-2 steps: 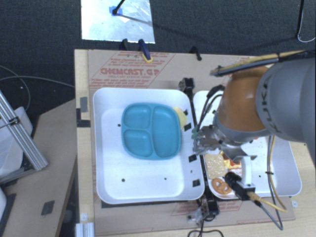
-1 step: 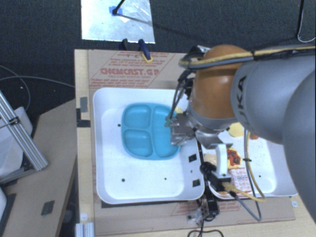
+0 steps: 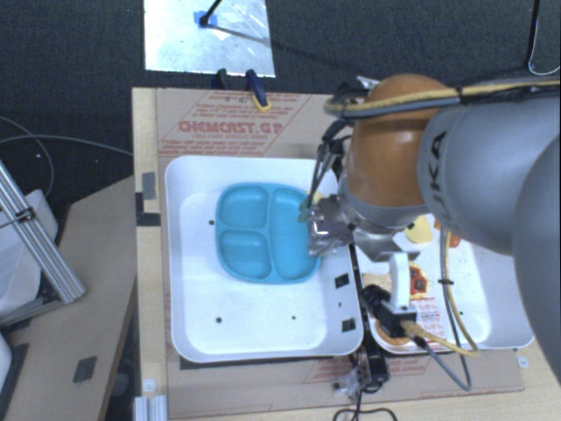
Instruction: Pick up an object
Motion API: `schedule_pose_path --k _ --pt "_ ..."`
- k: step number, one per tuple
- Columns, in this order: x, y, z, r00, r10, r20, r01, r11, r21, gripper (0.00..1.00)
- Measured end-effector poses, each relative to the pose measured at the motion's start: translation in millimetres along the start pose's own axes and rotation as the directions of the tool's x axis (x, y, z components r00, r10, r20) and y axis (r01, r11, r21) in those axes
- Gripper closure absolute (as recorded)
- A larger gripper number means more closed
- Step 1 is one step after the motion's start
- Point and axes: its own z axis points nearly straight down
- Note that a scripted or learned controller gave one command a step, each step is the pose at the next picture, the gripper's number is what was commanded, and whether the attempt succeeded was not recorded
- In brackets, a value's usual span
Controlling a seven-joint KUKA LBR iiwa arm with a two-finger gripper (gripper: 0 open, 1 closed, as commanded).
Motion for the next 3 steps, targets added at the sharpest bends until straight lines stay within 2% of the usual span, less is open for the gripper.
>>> schedule_pose_path --k 1,2,3 --pt "-24 12 -185 1.000 0.003 -0.002 -0.003 1.000 -0.018 1.00" --pt "-23 -10 -152 1.000 0.004 0.002 -0.004 1.000 0.002 1.00" --pt "-32 -9 -250 1.000 0.002 -0.001 -0.002 1.000 -0.010 1.00"
